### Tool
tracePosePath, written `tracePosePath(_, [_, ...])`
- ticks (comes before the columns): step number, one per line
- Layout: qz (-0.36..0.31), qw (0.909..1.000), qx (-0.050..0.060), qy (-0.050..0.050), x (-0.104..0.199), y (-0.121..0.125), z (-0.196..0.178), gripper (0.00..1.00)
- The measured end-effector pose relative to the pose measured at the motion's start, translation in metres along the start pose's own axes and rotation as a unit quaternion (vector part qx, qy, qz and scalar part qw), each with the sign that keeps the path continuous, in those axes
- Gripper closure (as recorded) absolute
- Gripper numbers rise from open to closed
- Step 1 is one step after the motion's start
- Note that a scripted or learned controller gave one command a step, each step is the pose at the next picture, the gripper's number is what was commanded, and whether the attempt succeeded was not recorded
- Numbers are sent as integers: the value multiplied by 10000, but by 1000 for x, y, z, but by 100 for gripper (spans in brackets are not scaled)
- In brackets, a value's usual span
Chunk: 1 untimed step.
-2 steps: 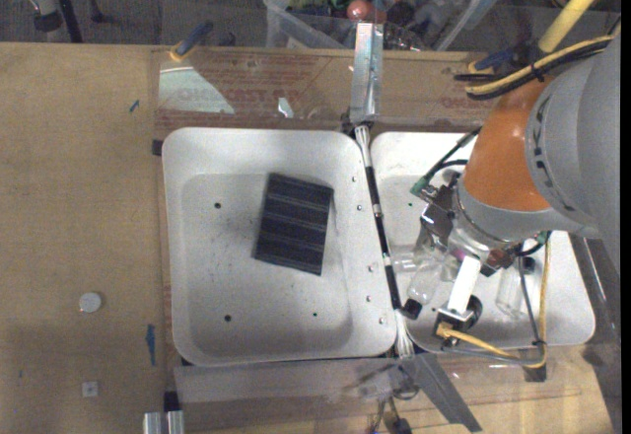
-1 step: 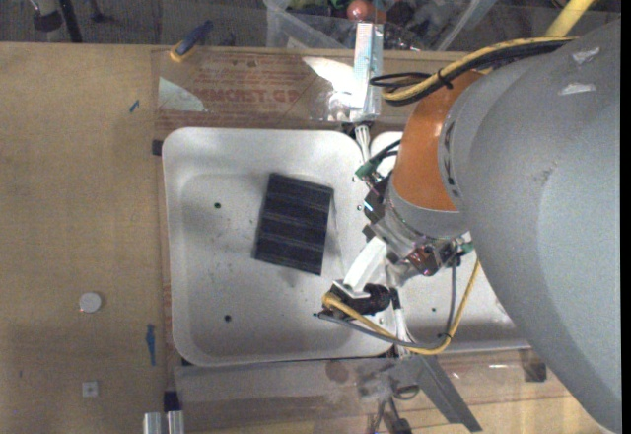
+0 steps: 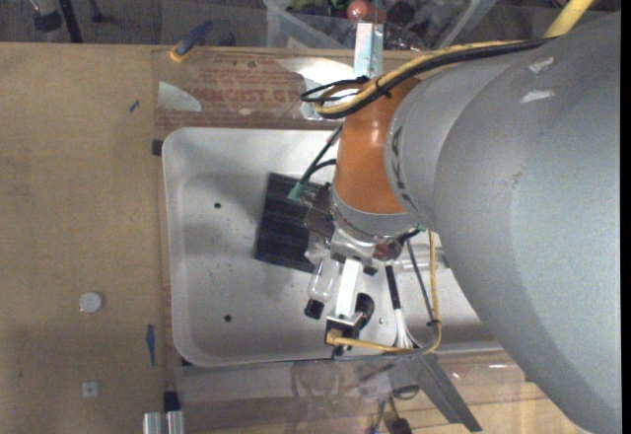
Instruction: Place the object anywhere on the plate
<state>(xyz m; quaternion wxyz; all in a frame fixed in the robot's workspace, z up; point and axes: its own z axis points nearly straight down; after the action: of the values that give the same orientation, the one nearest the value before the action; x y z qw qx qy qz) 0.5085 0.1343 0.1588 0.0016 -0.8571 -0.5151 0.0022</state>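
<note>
1. Reaching in over the shallow white plastic bin (image 3: 170,225) from its right side: the big grey arm (image 3: 513,205) with the orange band (image 3: 365,166), covering most of the bin's right half.
2. Hanging low near the bin's front edge, about midway along it: the white two-finger gripper (image 3: 333,299), pointed down toward the floor of the bin. Impossible to tell from this angle whether wide, narrow or holding anything.
3. Near the middle of the bin, touching or just beside the wrist: a flat black ribbed rectangular block (image 3: 281,220). Hard to tell if this is the task's object or a part fixed on the wrist; most probably the only candidate for the object here.
4. No way to say where the plate lies; perhaps under the arm.
5. Judged step: early, at the picking stage, with nothing confirmed in the grasp and nothing placed.
6. Next move, as a judgement: first make sure of a firm hold on the object, then lift straight up clear of the bin's floor and rim, carry over the plate, lower and release gently.
</note>
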Motion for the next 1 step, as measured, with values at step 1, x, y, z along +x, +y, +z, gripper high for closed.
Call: tracePosePath(1, [-1763, 9843, -29, 7, 49, -9, -13, 100])
